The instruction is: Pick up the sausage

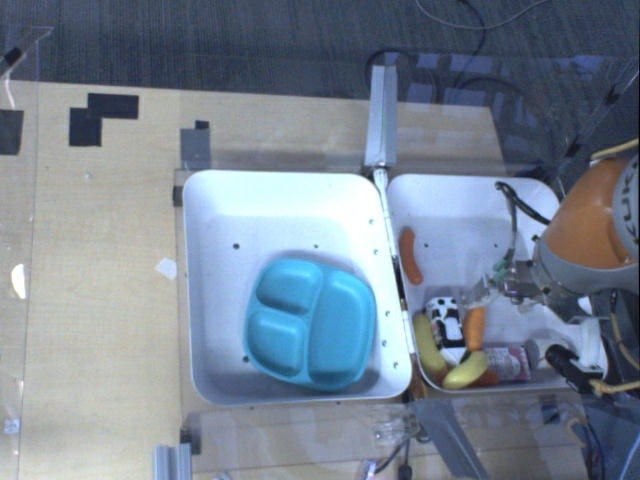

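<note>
The sausage [408, 256] lies along the left wall of the right bin [450, 193], free of everything. Nearer the front sit a carrot [474, 328], two bananas [432, 345] and a black-and-white toy [447, 323]. The end effector [505, 286] hovers right of them; its grip I cannot tell. A blue tray [312, 322] fills the left bin [250, 208].

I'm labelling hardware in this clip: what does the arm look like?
The arm is bulky and rounded, with an orange band above a grey wrist. Black cables loop beside it. Its gripper is small, metallic and grey.
</note>
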Robot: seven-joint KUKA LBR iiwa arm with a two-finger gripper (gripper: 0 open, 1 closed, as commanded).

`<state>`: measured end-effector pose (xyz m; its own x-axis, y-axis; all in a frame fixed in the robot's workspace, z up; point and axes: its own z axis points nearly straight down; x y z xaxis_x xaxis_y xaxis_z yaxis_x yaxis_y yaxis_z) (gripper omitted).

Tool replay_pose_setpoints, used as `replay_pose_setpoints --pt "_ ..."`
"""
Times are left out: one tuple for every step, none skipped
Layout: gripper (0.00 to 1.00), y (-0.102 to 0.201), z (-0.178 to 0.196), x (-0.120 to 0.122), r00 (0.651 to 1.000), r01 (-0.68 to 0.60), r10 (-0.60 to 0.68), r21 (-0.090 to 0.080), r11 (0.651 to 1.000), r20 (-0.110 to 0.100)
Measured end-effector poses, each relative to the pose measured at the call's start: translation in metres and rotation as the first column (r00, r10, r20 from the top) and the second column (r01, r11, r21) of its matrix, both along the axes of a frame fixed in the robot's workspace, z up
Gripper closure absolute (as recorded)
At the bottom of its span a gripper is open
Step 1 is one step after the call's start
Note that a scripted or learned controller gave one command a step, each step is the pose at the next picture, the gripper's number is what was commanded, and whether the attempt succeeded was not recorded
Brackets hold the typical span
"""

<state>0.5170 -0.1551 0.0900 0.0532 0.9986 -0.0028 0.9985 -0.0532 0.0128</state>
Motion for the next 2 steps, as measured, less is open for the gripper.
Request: replay_pose_setpoints --pt "1.00 0.002 0.012 0.003 1.000 -0.004 0.004 0.002 1.000 0.008" --pt "1.00 -0.032 0.118 -0.029 0.982 0.191 -0.191 0.002 0.982 -0.006"
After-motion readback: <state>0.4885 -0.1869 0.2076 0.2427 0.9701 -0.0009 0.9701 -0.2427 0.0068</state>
